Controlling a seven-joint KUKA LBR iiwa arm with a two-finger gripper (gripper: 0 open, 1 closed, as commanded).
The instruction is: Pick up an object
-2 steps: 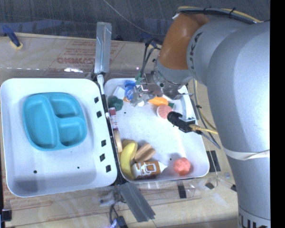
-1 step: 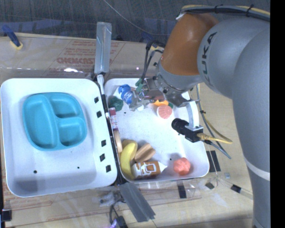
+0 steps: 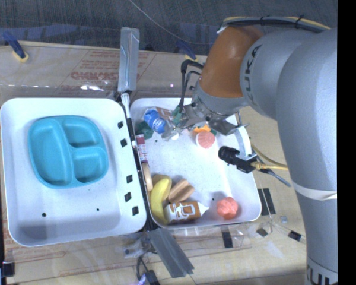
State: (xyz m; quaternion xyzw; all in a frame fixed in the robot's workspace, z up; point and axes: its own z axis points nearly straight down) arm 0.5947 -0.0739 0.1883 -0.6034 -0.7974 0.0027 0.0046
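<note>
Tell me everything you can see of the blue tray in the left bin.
The blue tray is a light blue, plastic-looking dish with rounded corners and three sunken compartments: one long one and two smaller ones beside it. It lies flat and slightly turned on the floor of the left bin, toward its upper part. Nothing sits in it, and nothing but the bin touches it.

Single fixed cam above the counter (image 3: 59, 64), looking down at a slant. Both white bins in frame: left bin (image 3: 24, 218), right bin (image 3: 249, 189). Arm (image 3: 296, 88) enters from frame right, close to the lens, bulking over that side.
</note>
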